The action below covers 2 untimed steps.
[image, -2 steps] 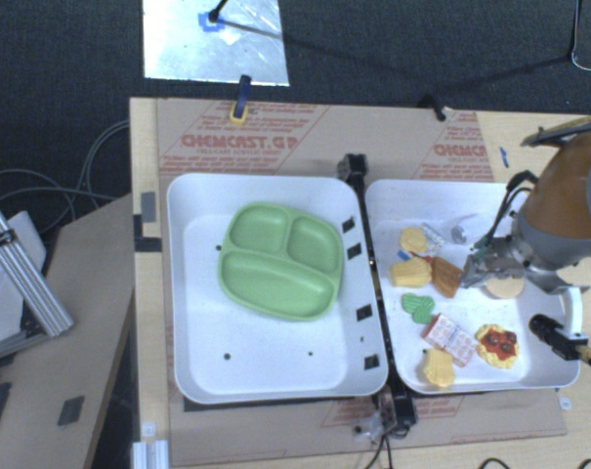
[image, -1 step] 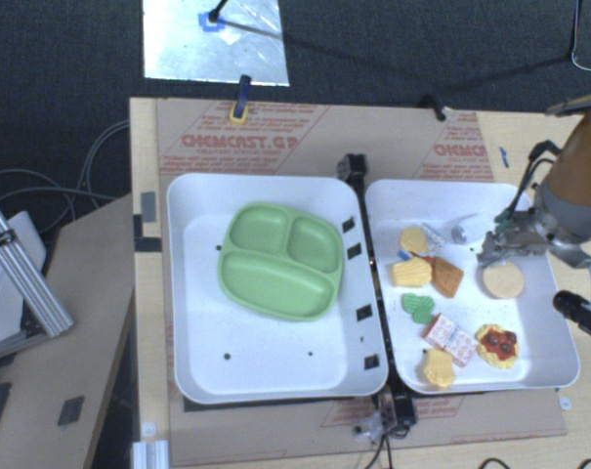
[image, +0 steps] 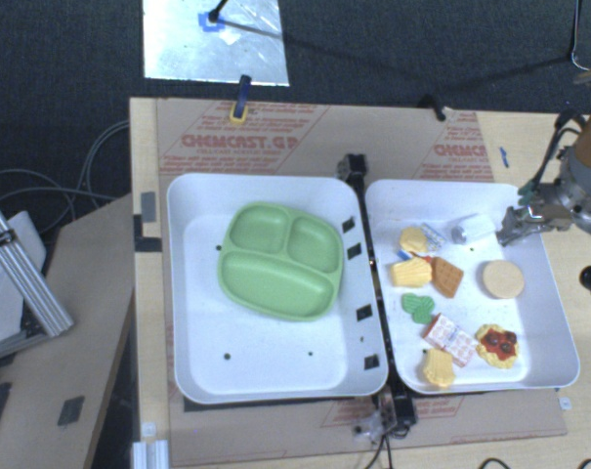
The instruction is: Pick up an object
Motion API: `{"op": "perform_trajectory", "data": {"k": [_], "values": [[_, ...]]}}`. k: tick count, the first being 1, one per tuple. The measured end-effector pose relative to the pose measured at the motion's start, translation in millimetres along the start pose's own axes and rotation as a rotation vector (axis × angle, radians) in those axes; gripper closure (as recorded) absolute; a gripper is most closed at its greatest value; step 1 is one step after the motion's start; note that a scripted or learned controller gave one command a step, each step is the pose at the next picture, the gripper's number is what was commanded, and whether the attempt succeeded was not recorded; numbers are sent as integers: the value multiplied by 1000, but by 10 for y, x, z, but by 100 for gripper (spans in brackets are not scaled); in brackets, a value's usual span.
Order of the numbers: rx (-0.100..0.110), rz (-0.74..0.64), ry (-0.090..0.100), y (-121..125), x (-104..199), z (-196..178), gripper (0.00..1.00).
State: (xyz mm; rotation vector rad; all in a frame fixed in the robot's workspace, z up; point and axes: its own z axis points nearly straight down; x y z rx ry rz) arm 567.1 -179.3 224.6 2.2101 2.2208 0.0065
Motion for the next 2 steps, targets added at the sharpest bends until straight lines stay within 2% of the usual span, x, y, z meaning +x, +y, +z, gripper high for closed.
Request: {"op": "perform_trajectory", "data": {"k": [1, 2], "values": [[6, 0, 2, 10, 0, -1, 100], [4, -4, 4, 358, 484, -72, 100]]}}
